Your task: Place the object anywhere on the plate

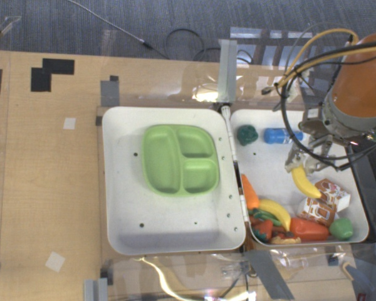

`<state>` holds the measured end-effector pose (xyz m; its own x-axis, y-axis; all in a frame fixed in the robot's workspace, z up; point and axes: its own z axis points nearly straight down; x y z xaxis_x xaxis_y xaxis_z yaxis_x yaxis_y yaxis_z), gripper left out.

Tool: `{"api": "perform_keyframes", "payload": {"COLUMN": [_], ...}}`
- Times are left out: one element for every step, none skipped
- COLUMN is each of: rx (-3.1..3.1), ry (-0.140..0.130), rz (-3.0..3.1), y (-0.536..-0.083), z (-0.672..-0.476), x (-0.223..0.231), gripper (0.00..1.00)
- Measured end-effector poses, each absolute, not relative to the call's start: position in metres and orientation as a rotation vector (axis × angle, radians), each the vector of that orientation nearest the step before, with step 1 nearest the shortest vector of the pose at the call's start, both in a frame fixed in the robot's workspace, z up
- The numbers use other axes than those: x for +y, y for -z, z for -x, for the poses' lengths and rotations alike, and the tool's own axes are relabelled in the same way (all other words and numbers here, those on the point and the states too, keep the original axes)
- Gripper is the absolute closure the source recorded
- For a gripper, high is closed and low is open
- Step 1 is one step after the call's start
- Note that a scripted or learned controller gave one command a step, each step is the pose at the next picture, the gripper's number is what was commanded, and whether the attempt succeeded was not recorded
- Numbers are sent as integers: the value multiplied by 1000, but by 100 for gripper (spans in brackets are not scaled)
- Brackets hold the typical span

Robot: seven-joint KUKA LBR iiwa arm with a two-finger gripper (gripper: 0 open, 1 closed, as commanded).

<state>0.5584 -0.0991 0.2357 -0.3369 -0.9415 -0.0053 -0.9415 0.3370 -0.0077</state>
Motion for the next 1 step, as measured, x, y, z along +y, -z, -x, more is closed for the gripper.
{"api": "perform_keyframes", "payload": {"rx": [2523], "ry": [-6], "rz": [1861], "y": [-183], "z": [-599], "x": [-12], "gripper": [100]}}
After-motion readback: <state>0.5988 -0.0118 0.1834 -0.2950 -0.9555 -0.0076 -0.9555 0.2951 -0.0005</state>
